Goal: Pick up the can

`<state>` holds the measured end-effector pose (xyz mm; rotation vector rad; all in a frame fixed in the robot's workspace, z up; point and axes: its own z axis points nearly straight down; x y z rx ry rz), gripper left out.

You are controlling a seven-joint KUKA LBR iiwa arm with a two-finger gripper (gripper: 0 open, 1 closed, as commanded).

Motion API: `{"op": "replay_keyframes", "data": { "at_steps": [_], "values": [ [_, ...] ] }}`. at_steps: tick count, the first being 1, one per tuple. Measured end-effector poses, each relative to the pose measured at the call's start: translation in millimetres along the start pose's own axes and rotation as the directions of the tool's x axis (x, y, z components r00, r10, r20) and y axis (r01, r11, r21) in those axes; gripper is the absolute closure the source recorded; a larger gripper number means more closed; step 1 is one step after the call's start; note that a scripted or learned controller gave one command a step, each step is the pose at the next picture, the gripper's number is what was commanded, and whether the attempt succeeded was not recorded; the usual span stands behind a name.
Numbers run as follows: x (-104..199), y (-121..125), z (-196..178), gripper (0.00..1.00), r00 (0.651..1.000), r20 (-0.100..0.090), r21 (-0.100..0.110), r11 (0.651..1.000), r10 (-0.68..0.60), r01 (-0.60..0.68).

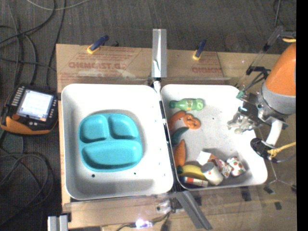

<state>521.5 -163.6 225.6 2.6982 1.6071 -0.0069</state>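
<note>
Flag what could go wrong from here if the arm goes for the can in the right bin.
1. The small red-and-white can lies in a tight pile against a white bottle and a yellow banana; the fingers may catch a neighbour instead.
2. It sits near the right white bin's front wall, leaving little room for a finger.
3. The two-finger gripper hovers well behind the pile.

Far across from the gripper (pixel 240 121), a teal divided tray (pixel 110 141) sits in the left bin (pixel 70 129). Closer in, on the gripper's bin-centre side, a green bottle (pixel 187 104) lies on its side, with an orange toy (pixel 185 121) just below it. Nearer the front, a yellow banana (pixel 191 169) lies beside an orange carrot shape (pixel 179 153). Way beyond the bins rests a screen pendant (pixel 31 109).
</note>
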Motion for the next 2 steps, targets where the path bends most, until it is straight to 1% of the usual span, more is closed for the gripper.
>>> {"op": "replay_keyframes", "data": {
  "at_steps": [1, 2],
  "values": [
    [9, -44, 136, 1.0, 0.999, -0.009, -0.009, 0.999, 0.04, -0.04],
    [12, -15, 132, 1.0, 1.0, -0.004, -0.003, 1.0, -0.02, 0.02]
  ]
}}
